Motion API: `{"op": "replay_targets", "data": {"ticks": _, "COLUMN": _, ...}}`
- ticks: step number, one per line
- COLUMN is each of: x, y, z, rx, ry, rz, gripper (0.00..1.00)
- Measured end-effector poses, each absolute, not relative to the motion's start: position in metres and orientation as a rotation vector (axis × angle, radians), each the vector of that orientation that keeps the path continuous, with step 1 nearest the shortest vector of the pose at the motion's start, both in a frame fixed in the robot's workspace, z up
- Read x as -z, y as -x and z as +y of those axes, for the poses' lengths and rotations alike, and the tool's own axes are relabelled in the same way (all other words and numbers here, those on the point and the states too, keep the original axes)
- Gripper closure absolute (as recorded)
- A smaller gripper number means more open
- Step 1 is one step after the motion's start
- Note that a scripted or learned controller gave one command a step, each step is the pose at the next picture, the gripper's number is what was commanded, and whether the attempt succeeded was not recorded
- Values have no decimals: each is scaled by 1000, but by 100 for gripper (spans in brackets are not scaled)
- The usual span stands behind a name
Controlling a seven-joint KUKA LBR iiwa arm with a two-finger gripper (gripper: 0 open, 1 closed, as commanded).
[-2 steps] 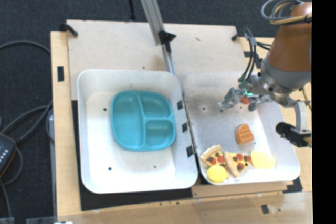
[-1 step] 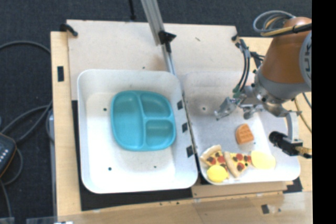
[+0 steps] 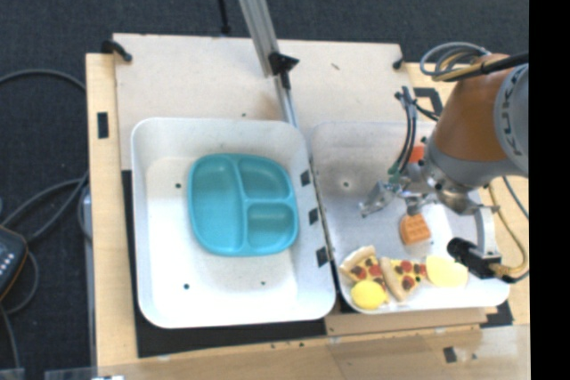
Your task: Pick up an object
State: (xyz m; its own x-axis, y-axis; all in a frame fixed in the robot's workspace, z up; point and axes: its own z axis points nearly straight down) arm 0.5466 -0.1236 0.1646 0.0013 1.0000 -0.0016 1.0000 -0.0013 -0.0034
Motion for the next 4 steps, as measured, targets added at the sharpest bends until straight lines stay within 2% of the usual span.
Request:
{"op": "replay_targets", "data": {"ticks": 1, "x": -103, "y": -545, "z": -118, "rx": -7, "ry": 2220, "rz": -2217, "gripper": 0}}
{"op": "replay_targets", "data": {"ticks": 2, "x": -118, "y": -548, "z": -119, "rx": 4, "ry": 2230, "rz": -2216, "gripper": 100}}
{"op": "replay_targets", "data": {"ticks": 4, "x": -222, "y": -550, "z": -119, "rx": 8, "ry": 2223, "rz": -2231, "gripper": 100}}
